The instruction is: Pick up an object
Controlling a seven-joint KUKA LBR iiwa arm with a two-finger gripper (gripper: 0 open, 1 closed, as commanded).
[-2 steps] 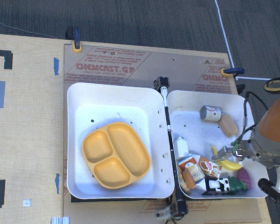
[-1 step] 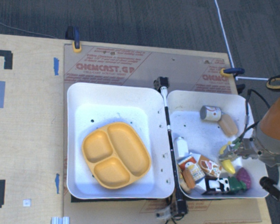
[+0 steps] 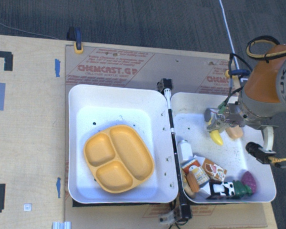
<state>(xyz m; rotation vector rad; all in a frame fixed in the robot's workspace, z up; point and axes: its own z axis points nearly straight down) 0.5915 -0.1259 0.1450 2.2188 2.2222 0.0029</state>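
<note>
**Readable print on the bench**

You can read red lettering on the cardboard sheet (image 3: pixel 112 66) behind the bins: "CHEMCAST G P", with smaller lines beneath too fine to make out. Its repeat at the right (image 3: pixel 214 78) is partly hidden.

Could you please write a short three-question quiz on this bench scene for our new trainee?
1. True or false: the yellow divided plate lies in the left bin.
2. How many compartments does the plate have?
3. Which item lies closest below the tool in the right bin? A) yellow banana-shaped toy B) purple toy C) white bottle

Key: 1 true; 2 three; 3 A.
</note>
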